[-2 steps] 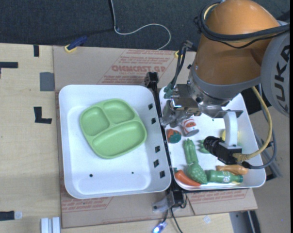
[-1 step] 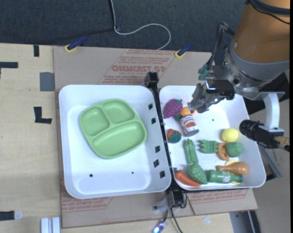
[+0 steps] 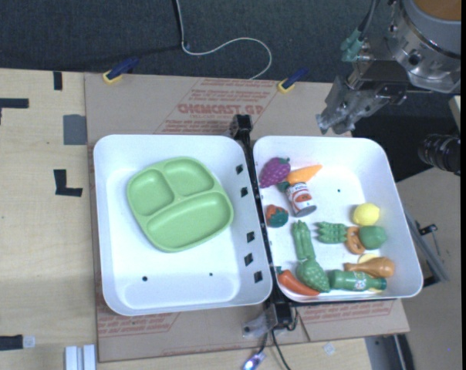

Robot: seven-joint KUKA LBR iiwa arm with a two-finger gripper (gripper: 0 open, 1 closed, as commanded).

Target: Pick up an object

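Overhead, the fingers [image 3: 335,123] hover above the right bin [image 3: 387,160], holding nothing.

Two bins sit side by side on a board [image 3: 217,106] laid over the bench [image 3: 32,230]. The left bin [image 3: 113,284] holds a divided plate [image 3: 180,203], lying toward its far edge and nearer its left wall. The right bin [image 3: 387,168] holds the toys. A bunch of grapes [image 3: 275,171] lies near its far left corner, a carrot [image 3: 305,173] just right of it and a small can [image 3: 301,198] in front of the carrot. A lemon [image 3: 366,214] lies by the right wall. A bottle [image 3: 356,282] lies along the near edge, a chicken leg [image 3: 372,267] just behind it. The gripper [image 3: 337,122] hangs beyond the right bin's far edge. A cable [image 3: 217,48] loops behind the board.
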